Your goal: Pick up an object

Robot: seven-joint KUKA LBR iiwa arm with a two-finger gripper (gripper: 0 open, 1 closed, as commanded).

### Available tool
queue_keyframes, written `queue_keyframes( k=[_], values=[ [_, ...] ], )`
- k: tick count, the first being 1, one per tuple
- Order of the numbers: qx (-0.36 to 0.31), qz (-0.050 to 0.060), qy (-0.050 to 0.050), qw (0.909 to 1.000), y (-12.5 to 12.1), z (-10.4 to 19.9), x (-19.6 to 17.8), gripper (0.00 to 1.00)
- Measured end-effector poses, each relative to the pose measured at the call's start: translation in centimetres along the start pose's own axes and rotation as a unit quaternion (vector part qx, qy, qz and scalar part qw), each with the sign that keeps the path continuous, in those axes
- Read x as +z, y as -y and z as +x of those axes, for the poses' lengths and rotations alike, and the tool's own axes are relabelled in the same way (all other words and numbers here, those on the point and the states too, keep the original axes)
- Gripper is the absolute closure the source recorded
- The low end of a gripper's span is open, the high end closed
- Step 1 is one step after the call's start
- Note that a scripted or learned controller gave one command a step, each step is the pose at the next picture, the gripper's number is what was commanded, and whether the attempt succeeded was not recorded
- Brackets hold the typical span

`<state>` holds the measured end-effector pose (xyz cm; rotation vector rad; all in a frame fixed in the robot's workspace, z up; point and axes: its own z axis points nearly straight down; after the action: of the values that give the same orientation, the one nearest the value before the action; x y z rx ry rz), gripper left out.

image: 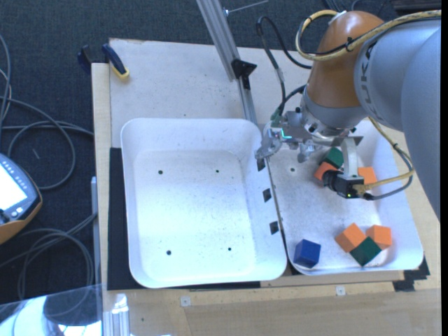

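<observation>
My gripper [283, 152] hangs over the upper left part of the right bin [409, 254], close to the wall it shares with the left bin. It is open, and I see nothing between its fingers. Just to its right, partly under the wrist, lie an orange piece [324, 171], a green piece [334, 158] and another orange piece [365, 176]. Toward the front of the same bin sit a blue cube [306, 253], an orange block [349, 236], a dark green block [365, 253] and a second orange block [381, 235].
The left bin [133, 138] is a shallow white tray with dark specks. A slanted metal rail [222, 30] runs down to the gap between the bins. A blue and yellow tool [114, 60] lies at the bench's back left corner. Cables trail over the floor.
</observation>
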<state>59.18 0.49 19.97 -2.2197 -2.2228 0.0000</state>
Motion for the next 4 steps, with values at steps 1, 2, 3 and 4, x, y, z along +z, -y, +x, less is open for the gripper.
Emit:
queue_keyframes(
  k=[1,2,3,4],
  values=[
    [0.003,-0.003,0.001,1.0,1.9,-4.5,-5.5,0.0],
    [0.001,-0.006,0.001,1.0,2.3,-6.3,-16.3,0.0],
    [0.004,0.004,0.0,1.0,0.1,-15.0,-6.9,0.0],
    [0.001,0.004,-0.001,1.0,-1.9,-17.4,8.1,0.0]
  ],
)
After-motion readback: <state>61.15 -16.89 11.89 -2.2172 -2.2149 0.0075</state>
